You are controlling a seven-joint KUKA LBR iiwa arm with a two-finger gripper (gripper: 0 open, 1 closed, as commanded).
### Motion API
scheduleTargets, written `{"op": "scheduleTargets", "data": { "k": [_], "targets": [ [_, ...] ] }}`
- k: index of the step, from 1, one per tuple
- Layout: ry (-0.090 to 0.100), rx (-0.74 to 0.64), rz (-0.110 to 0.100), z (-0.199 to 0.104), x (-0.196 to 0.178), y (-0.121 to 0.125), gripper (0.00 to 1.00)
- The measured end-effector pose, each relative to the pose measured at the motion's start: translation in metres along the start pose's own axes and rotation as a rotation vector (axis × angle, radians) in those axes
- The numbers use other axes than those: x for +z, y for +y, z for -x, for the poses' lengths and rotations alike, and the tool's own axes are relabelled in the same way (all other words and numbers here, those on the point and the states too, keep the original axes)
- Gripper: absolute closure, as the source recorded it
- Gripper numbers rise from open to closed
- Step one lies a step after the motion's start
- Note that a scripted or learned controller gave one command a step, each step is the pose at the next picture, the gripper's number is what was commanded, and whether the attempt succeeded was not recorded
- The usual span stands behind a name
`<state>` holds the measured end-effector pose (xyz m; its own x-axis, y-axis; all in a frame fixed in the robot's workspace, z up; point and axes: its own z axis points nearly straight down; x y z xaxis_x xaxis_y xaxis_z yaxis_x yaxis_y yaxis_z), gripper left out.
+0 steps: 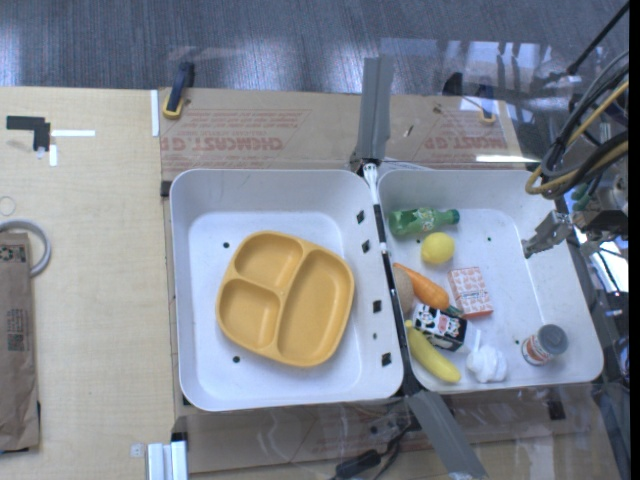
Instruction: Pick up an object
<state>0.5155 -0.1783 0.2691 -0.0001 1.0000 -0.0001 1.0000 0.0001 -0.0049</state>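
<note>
The right bin [500, 223] holds several objects. A green bottle [423, 219] lies at the back, with a yellow lemon [437, 248] just in front of it. An orange carrot [424, 286] lies beside a red and white box [470, 292]. Nearer the front are a black and white carton [440, 326], a banana [433, 357], a white crumpled item [487, 363] and a small can [545, 345]. My gripper [550, 234] hangs at this bin's right rim, above the floor and apart from all the objects.
The left bin [200, 268] bears a yellow divided plate [286, 298]. A grey divider [380, 258] runs between the bins. Yellow and black cables [580, 138] loop at the upper right. A brown bag [18, 338] lies on the bench at far left.
</note>
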Motion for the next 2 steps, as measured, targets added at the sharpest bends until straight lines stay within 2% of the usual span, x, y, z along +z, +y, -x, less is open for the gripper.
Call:
{"op": "scheduleTargets", "data": {
  "k": [1,2],
  "targets": [
    [-0.001,0.016,-0.001,-0.059,0.109,0.018,0.0],
    [-0.005,-0.025,0.014,-0.077,0.172,0.04,0.0]
  ]
}}
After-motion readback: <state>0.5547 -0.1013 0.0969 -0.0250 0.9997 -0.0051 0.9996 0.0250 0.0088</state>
